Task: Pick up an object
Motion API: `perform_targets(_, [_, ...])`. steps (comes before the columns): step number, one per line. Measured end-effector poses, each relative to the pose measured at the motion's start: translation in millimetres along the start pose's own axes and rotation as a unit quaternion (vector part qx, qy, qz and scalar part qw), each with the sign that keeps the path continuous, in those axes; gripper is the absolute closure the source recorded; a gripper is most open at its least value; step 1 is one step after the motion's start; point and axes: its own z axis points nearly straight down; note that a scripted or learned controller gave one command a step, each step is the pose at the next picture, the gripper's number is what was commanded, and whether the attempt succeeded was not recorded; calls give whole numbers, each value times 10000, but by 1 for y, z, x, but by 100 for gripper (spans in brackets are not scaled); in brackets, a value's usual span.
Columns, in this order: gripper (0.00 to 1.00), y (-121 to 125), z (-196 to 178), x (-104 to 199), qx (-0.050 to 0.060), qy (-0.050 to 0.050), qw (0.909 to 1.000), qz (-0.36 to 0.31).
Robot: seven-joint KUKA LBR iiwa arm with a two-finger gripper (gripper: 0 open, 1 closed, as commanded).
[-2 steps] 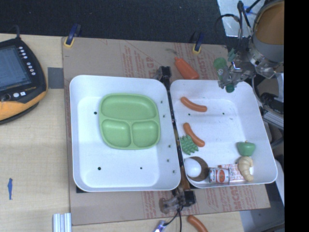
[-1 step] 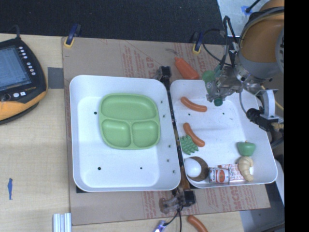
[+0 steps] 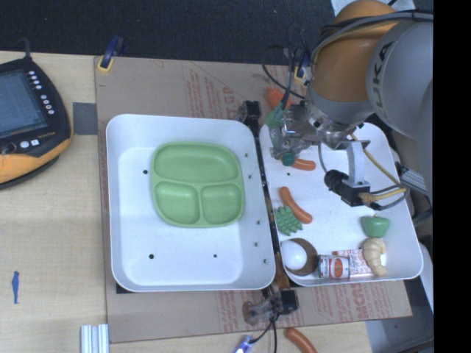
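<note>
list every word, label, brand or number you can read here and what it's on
"UK": part of grey lettering on the arm, cut off at the frame's edge.
Red print on the cardboard sheet under the bins: too blurred to read.
Label on the small red and white package: too small to read.
Pendant screen: unreadable.

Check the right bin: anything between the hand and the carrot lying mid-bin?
Nothing visible blocks it. The hand sits at the bin's far left corner, over a small orange-and-teal piece. The carrot lies nearer the camera with bare white floor between them. Its green top touches the bin's left wall.
</note>
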Motion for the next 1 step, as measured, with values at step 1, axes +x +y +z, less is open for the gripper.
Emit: perform_targets(1, [100, 1, 38, 47, 5, -9, 10000, 3])
